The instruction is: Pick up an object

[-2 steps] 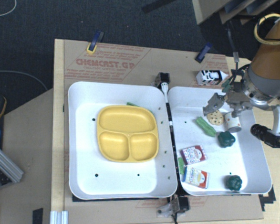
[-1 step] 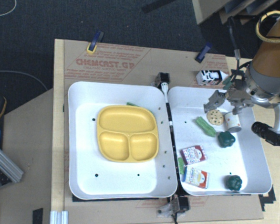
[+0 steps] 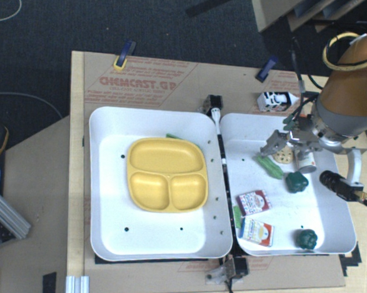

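Nearest the camera, at the front of the right bin [image 3: 346, 232]: a white-and-red packet [image 3: 257, 232] lying flat, and beside it toward the right a small dark green lump [image 3: 307, 238]; just behind the packet, a red-and-white packet [image 3: 253, 202], tilted; further back, a teal-green lump [image 3: 296, 182] and a long pale green piece [image 3: 270, 166] lying at a slant; a round pale perforated piece [image 3: 283, 157] sits close under the hand.

Task names no particular object; judged from position, the likeliest target is the pale green piece or the round piece, both in the rear half of the right bin, just beside the hand.

Step in hand, as I judge it: descent onto a target. To do it well: centre over one item alone, not the gap between two; align the jaws across the narrow width of the long green piece; go low enough to reach the bin floor before closing; keep clear of the bin's rear wall.

Hand [image 3: 291, 146]: low over the rear of the right bin, metal parts crowded together; cannot tell how far open it is; nothing visibly held; contact with the round piece possible but not resolvable.

Outward: left bin [image 3: 103, 168] holds a yellow divided tray [image 3: 167, 174]; both bins on the bench [image 3: 87, 92].
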